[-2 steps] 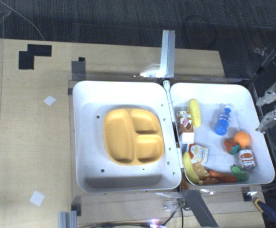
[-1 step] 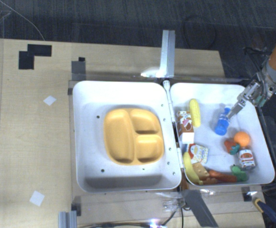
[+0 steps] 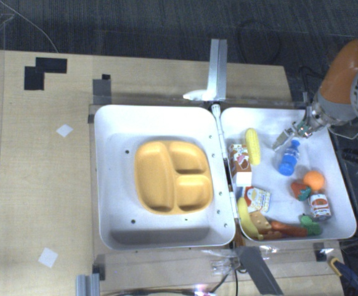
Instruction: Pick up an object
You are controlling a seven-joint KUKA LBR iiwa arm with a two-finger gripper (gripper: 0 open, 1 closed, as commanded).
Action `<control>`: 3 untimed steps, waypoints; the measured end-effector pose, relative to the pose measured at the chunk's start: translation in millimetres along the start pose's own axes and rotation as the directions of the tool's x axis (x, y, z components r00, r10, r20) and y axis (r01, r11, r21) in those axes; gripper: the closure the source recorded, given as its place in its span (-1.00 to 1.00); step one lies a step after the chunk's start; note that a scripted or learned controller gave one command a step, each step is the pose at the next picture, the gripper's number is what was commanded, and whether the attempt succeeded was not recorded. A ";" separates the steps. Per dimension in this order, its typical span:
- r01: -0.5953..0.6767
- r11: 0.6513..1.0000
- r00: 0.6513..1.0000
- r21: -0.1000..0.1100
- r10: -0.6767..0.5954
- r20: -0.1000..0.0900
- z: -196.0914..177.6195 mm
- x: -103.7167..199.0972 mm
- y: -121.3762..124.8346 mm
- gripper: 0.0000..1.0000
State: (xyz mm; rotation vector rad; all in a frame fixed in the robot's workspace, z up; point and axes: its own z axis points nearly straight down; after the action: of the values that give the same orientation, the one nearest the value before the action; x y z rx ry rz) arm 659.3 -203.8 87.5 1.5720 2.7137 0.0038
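Note:
The right bin (image 3: 345, 227) holds a blue bottle (image 3: 288, 158), a yellow corn cob (image 3: 252, 145), an orange fruit (image 3: 314, 180), a small red-labelled jar (image 3: 320, 206), a banana (image 3: 245, 217), a carrot (image 3: 286, 229) and some small packets (image 3: 242, 163). My gripper (image 3: 288, 137) hangs over the bin's back right part, just above the blue bottle's top. Its fingers are spread apart with nothing between them.
The left bin (image 3: 108, 165) holds a yellow divided tray (image 3: 171, 176). A metal post (image 3: 218, 69) rises behind the seam between the bins. The grey arm with its orange band (image 3: 345, 79) enters from the upper right. Wooden bench surface lies to the left.

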 end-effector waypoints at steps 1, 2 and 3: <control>-0.165 0.986 0.986 0.007 0.165 0.007 0.9 56.0 42.1 -1.00; -0.155 0.988 0.988 -0.008 0.155 0.011 -15.1 56.4 48.3 1.00; -0.153 0.988 0.988 -0.001 0.153 0.002 -13.0 59.6 48.3 -1.00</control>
State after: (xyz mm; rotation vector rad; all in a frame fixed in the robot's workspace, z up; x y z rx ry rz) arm 671.4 -128.1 100.5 1.7747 2.5830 0.0038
